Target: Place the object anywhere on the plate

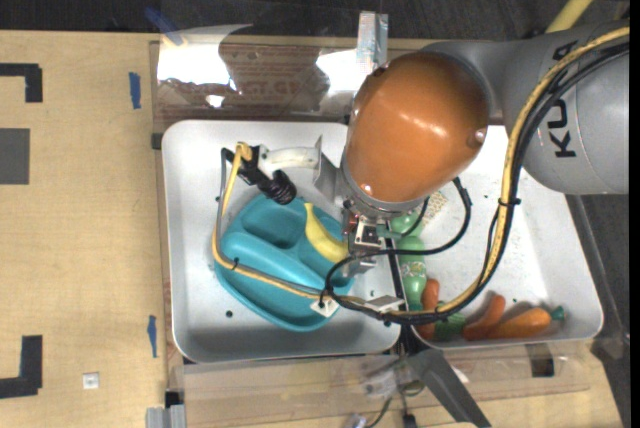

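A teal plate (262,261) lies tilted in the left bin (188,226). A yellow banana (321,234) rests on the plate's right side, against its rim. My gripper (361,234) hangs straight down under the orange wrist band (415,128), right at the banana's right end. The wrist and its cables hide most of the gripper. A yellow-and-black cable (228,206) loops from the wrist around the plate's left and front edges.
The right bin (572,261) holds orange carrots (520,321) at its front, another carrot (430,296) near the divider, and a green item (408,222) beside the wrist. A clear plastic sheet (250,71) stands behind the bins. The tan bench (70,216) spreads to the left.
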Tool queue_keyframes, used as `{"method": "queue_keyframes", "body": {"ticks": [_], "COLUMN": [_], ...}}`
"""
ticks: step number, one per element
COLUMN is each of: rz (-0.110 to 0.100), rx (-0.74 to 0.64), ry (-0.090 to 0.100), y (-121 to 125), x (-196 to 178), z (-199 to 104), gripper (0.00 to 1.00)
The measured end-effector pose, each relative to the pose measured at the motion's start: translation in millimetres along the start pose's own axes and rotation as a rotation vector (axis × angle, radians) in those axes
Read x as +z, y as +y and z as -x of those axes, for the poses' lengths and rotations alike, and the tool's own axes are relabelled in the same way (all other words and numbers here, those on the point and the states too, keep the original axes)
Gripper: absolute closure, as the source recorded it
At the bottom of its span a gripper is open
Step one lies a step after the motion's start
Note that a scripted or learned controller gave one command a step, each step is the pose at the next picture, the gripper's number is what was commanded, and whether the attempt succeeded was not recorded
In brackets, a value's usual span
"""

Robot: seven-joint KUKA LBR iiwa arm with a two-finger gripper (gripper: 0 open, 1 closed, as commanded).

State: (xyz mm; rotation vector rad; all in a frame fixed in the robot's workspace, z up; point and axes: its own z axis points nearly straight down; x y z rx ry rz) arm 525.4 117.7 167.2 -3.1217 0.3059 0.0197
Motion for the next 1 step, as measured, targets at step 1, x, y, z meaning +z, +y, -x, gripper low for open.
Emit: {"method": "queue_keyframes", "body": {"ticks": [1], "rz": [0.001], "rx": [0.008], "ry": [0.009], "y": [3.0], "x": [-3.7], "z": [-3.9], "gripper": [0.0]}}
